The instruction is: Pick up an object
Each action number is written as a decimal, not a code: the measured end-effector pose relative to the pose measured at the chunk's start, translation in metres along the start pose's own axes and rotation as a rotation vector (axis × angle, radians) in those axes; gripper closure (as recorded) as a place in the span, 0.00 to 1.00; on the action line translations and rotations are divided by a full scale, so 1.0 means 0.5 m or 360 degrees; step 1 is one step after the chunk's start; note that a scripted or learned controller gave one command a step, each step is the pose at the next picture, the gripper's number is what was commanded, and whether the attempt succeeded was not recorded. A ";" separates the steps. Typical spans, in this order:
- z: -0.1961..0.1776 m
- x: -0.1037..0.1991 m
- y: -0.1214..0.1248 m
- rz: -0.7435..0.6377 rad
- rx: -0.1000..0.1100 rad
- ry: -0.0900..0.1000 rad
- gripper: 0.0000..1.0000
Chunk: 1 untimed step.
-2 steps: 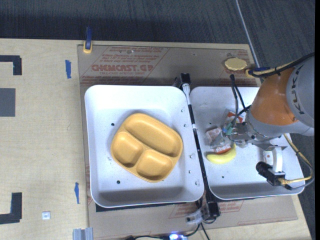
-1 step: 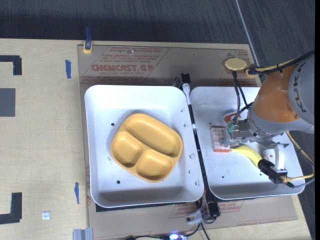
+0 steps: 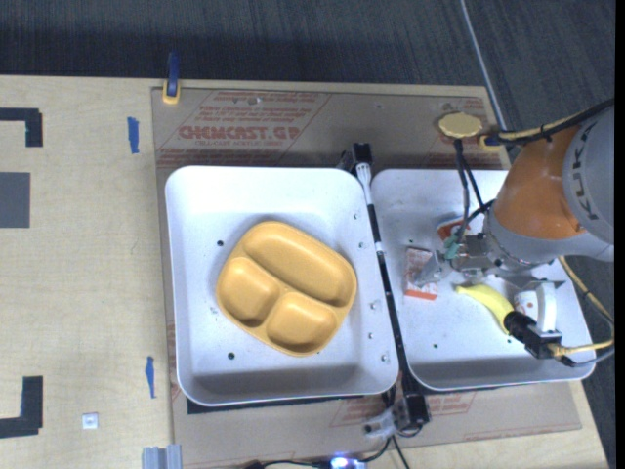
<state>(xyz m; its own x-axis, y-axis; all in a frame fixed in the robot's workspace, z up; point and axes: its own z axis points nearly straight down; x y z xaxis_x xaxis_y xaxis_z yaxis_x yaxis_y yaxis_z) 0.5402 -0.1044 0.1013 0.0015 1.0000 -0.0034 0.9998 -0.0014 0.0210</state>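
A yellow banana lies in the right bin, just below the wrist. A small clear packet with red-orange print rests left of it, near the bin's middle. A bit of orange-red item peeks out above the gripper. My gripper hangs low over the right bin, between the packet and the banana, with the orange-banded wrist behind it. Nothing is seen held in it. A large yellow three-part plate lies in the left bin.
A dark divider strip runs between the two bins. A tan disc and cables sit on the cardboard behind the right bin. The wooden bench stretches out to the left.
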 end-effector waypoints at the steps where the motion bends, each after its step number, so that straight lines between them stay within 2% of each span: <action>1: 0.029 -0.003 -0.095 -0.0001 0.0030 0.0006 0.00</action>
<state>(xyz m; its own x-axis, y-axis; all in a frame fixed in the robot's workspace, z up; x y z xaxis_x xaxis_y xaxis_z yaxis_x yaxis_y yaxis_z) 0.4931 -0.1059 0.0857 0.0005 1.0000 0.0005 1.0000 -0.0005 0.0019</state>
